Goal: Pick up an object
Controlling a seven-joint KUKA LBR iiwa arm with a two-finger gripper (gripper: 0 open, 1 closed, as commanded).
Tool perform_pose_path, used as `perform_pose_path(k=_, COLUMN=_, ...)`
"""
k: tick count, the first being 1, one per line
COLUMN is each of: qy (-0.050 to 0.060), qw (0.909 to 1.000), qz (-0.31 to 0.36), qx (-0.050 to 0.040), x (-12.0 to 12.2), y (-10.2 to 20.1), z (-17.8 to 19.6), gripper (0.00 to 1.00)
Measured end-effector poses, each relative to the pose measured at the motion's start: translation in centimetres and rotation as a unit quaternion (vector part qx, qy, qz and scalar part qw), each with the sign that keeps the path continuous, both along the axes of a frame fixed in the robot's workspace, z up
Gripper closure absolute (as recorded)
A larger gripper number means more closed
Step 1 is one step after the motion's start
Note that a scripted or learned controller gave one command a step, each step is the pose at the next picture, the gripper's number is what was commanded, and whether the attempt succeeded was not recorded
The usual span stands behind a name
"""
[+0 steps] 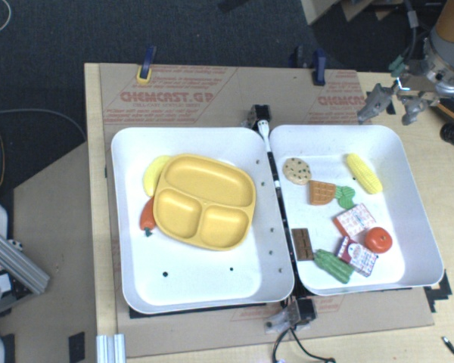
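Note:
My gripper (394, 106) hangs open beyond the far right corner of the right bin (418, 203), with nothing between its fingers. Several toy foods lie in that bin. A cookie (296, 170) and a yellow corn cob (363, 173) are at the back. An orange wedge (322, 193) touches a green piece (346, 197). Nearer the front lie a checkered packet (354, 221), a red tomato (378, 240), a second packet (359, 256), a brown chocolate bar (302, 243) and a green cucumber (332, 265).
The left bin (129, 225) holds a yellow divided plate (204, 201), a banana (154, 174) tucked under its back left edge and a red pepper (147, 216) at its left side. Two clamps (144, 66) (318, 66) grip the board's far edge.

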State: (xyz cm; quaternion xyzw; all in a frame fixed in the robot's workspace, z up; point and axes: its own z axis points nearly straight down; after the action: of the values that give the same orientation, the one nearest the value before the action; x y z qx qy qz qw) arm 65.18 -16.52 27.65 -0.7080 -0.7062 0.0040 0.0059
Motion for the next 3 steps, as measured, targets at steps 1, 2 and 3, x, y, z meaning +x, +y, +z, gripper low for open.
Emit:
perform_pose_path(k=1, qy=-0.007, qw=1.0000, qz=0.001, qx=-0.0013, x=0.2, y=0.0, z=0.9, gripper=0.00)
perform_pose_path(k=2, qy=-0.004, qw=1.0000, qz=0.001, qx=-0.0011, x=0.3, y=-0.6, z=-3.6, gripper=0.00)
perform_pose_path(k=3, qy=-0.004, qw=1.0000, qz=0.002, qx=-0.0010, x=0.5, y=-0.7, z=-9.9, gripper=0.00)
